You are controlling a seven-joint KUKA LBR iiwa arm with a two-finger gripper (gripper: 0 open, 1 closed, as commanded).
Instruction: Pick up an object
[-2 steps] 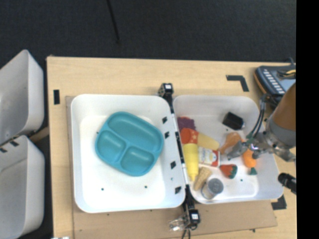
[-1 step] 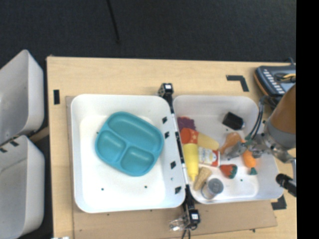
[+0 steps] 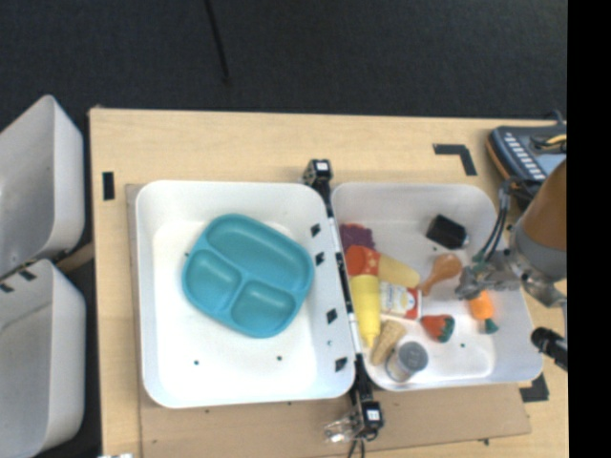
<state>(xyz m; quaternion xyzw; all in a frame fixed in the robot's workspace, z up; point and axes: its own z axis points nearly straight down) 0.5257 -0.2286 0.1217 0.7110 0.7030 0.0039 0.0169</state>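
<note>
Pincer (image 3: 474,281) sits low at three o'clock in the right bin (image 3: 401,198), beside an orange toy (image 3: 482,305); its opening cannot be judged.

A blue divided plate (image 3: 248,275) is lying in the left bin (image 3: 153,351); toy foods are crowding the right bin (image 3: 401,198), where the gripper (image 3: 474,280) is hovering beside an orange piece (image 3: 482,305).

We cannot tell whether the claw (image 3: 474,280) is parted or closed, since it blurs into the toys beneath it, the arm (image 3: 546,219) is cut off at the right edge, and the small orange piece (image 3: 482,305) is too small to identify.
</note>
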